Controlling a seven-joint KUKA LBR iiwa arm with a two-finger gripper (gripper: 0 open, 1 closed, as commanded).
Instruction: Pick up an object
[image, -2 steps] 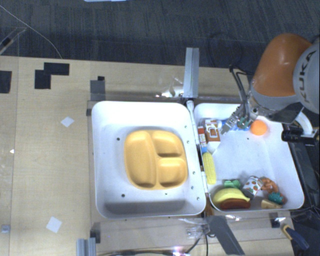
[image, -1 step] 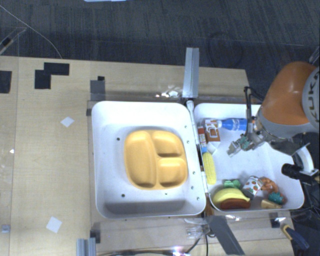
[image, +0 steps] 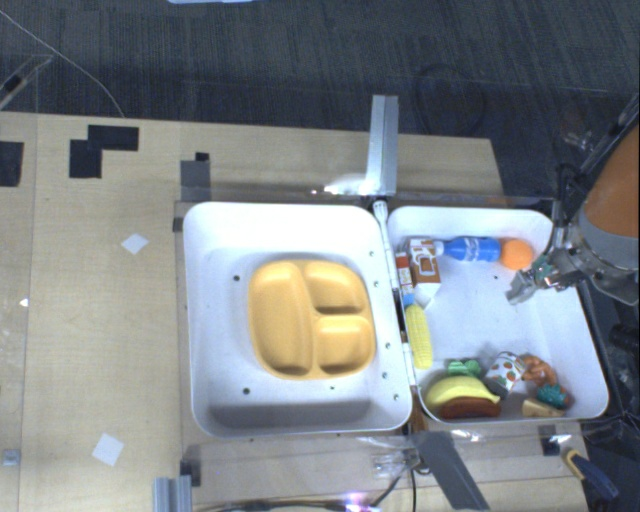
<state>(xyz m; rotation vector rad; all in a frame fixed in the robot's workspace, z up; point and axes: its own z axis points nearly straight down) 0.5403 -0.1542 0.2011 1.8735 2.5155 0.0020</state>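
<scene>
Tabletop (image: 90, 330): pale wood under two white bins side by side.
Left bin (image: 215, 300): holds a yellow divided tray (image: 310, 318), stiff, broad and flat, probably awkward for narrow jaws.
Right bin (image: 585, 345): toys along its left and near edges.
Corn cob (image: 420, 338): against the left wall, likely light hard plastic; best pinched across its width.
Blue bottle (image: 470, 249): lying flat at the far wall, smooth, may roll.
Orange ball (image: 517, 254): touching the bottle's end, likely slippery.
Gripper (image: 530, 283): just beside the ball, nothing between the jaws; whether they stand apart cannot be told.
</scene>
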